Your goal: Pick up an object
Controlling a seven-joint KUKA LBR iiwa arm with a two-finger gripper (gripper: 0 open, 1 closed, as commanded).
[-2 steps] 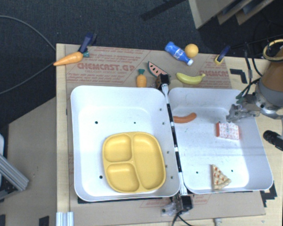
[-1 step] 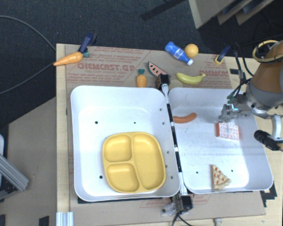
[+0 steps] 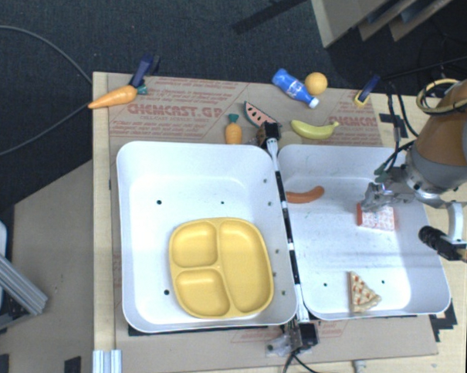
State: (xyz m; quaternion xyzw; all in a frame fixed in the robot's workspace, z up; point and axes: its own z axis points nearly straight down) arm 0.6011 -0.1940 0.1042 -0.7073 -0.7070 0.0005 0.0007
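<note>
We are in the right-hand shallow white bin (image 3: 414, 298), and the two-finger gripper (image 3: 376, 197) is down at the upper edge of a small flat square piece, white with a red pattern (image 3: 378, 219), which lies near the bin's right side. The gripper's tip looks to be touching or just above that piece's top edge; we cannot tell from this slanted view whether the jaws are released or clenched, nor whether anything sits between them, so we claim no hold.

Two other candidates lie in the same bin — a slim orange-red sausage-shaped toy (image 3: 304, 195) close to the divider, and a triangular pizza-slice toy (image 3: 362, 292) near the front wall — both well apart from the gripper. The left white bin (image 3: 139, 216) carries only a yellow plastic divided plate (image 3: 221, 266).

To do this step well, we judge that the square piece is the thing to commit to. Being flat, it offers little height to pinch, so we would want the fingers straddling two opposite edges rather than perched on one, pressed right down to the bin floor before closing. If we close while offset toward the top edge, the piece will likely tip or slide away. A slow, straight lift afterwards — and a look for the piece between the fingers — should settle whether we have it.
</note>
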